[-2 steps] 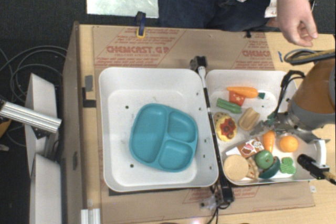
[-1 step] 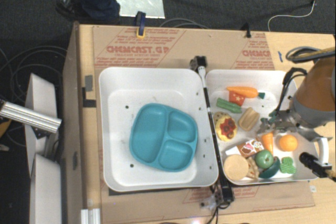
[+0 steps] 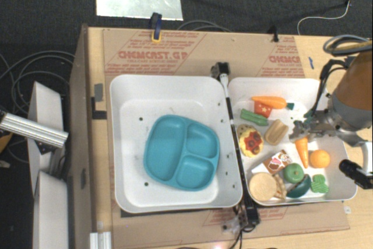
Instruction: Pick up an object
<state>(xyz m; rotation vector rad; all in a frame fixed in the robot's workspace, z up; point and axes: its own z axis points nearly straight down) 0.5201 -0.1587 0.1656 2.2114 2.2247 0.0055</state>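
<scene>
The right bin (image 3: 303,86) holds several toy foods. Among them are an orange carrot with a red end (image 3: 269,103), a green pickle (image 3: 254,118), a pizza slice (image 3: 250,140), a tan bread roll (image 3: 275,132), a small carrot (image 3: 302,151), an orange (image 3: 319,158), a green apple (image 3: 293,172), broccoli (image 3: 319,184), a round bun (image 3: 263,186) and a snack packet (image 3: 278,161). My gripper (image 3: 303,126) reaches in from the right and hangs low over the bin's middle. It is just above the small carrot's upper end and right of the bread roll.
The left bin (image 3: 134,96) bears a blue divided plate (image 3: 182,152). A black divider rail (image 3: 231,125) runs between the bins. The arm's orange band (image 3: 355,87) sits over the right bin's right edge. Cables lie along the bench's left side and far edge.
</scene>
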